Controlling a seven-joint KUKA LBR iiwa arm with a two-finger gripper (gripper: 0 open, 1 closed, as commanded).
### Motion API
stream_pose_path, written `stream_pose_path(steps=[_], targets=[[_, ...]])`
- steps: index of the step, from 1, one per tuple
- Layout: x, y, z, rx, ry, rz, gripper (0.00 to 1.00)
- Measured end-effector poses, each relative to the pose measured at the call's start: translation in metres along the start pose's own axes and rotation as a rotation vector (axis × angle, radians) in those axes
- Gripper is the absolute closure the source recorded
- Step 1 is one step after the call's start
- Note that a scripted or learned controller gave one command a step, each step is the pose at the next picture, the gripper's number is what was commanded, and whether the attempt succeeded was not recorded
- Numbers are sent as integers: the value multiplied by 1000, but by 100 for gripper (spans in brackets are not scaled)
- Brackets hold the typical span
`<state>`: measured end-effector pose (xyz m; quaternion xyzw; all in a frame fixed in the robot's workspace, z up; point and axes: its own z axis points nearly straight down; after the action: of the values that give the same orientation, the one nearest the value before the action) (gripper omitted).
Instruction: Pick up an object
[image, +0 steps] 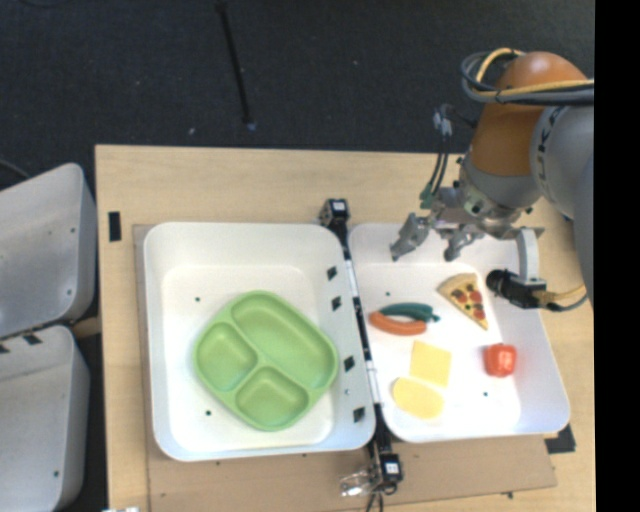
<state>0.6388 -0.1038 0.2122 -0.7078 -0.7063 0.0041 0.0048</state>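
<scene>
Your hand (437, 237) is hanging open and empty over the right bin (540, 400), near the pizza slice (467, 298), so it could drop onto a toy.

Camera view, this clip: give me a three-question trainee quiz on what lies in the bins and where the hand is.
1. True or false: the green tray lies in the left bin.
2. Which item is nearest the hand: A) pizza slice B) red piece C) yellow square?
3. Fill in: the carrot lies in the ___ bin.

Key: 1 true; 2 A; 3 right.
</scene>
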Motion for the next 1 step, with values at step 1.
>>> stream_pose_path(steps=[1], targets=[[0,3,-8,-13,0,-1,0]])
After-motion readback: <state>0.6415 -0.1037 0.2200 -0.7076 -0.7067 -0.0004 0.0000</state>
